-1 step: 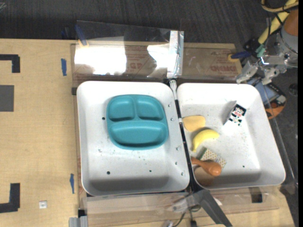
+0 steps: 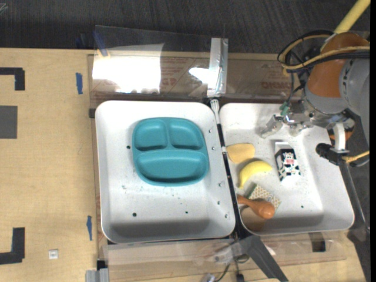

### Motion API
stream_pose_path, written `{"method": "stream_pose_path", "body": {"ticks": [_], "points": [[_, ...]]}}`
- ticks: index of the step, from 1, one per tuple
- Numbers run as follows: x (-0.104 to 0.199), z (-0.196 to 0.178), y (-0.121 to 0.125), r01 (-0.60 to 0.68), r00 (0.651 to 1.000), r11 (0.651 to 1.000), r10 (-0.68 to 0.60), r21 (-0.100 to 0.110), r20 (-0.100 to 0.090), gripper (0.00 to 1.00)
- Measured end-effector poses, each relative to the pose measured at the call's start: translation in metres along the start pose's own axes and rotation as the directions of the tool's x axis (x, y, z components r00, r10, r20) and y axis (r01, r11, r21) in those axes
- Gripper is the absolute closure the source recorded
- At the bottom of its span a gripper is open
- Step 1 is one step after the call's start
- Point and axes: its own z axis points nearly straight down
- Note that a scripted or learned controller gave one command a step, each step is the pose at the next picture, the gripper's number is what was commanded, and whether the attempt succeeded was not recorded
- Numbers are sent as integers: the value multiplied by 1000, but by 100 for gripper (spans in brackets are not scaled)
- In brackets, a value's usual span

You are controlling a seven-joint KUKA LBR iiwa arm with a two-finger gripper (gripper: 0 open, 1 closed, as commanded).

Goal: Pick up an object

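Pincer (image 2: 281,124) hovers over right bin (image 2: 335,207), above cow-patterned toy (image 2: 287,163).

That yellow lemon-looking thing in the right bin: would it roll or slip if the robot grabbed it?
Probably. The yellow lemon-like object looks rounded and smooth, so fingers may slide off. It sits against the tan piece and other items, which could stop it rolling far.
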Motion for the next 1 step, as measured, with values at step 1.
{"method": "stream_pose_path", "body": {"ticks": [1], "points": [[3, 2, 12, 236, 972, 972, -236, 9, -2, 0]]}}
